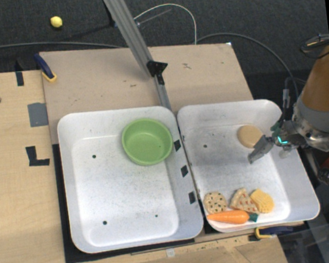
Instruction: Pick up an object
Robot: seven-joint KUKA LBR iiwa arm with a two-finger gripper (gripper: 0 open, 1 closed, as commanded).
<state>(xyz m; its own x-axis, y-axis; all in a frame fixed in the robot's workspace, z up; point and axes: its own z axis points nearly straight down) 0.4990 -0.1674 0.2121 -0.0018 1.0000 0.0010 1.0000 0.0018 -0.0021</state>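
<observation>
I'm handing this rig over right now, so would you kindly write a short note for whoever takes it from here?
Gripper: over the right bin, just beside the tan round piece; nothing visibly between its fingers.
Right bin, front edge: round cookie, carrot, waffle-like piece, yellow piece, bunched together.
Left bin: green bowl, at the back right.
Done: nothing picked up yet.
Left: close on one object, likely the tan piece as it is nearest, and lift it.
</observation>
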